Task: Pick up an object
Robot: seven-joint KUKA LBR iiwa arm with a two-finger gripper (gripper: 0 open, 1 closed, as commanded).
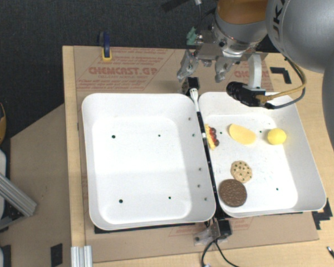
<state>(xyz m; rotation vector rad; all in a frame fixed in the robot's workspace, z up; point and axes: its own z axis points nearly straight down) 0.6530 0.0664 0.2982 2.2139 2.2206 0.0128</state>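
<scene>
Standing at the bench, items read from left to right:

1. Blue clamp (106, 44), upright at the far edge of the cardboard sheet (72, 149) that underlies both bins; red print runs along the sheet beside it.

2. Left bin (94, 110), shallow, white, with four small dark dots on its floor.

3. Seam between the bins: a black-and-white strip runs along it, with a small black clip at its far end, just below the gripper.

4. Right bin (300, 166), shallow, white, touching the left bin along the seam. Contents, again from the left:
 a. small red and yellow object (212, 137), lying against the bin's left wall near the seam;
 b. dark brown round cookie (233, 193), nearest the front rim;
 c. pale chocolate-chip cookie (241, 171), just beyond the brown one, almost touching it;
 d. flat yellow oval piece (242, 134), mid-bin toward the back;
 e. yellow ball (276, 136), just right of the oval, apart from it.

5. Gripper (207, 70), hanging above the far end of the seam, beyond the bins' back rims; its two metal fingers (185, 71) are spread apart with nothing between them. All the pickable objects lie well apart from it, on the right bin's floor.

6. Arm, grey with an orange band, entering from the upper right; a black cable fitting sits over the right bin's far rim
</scene>
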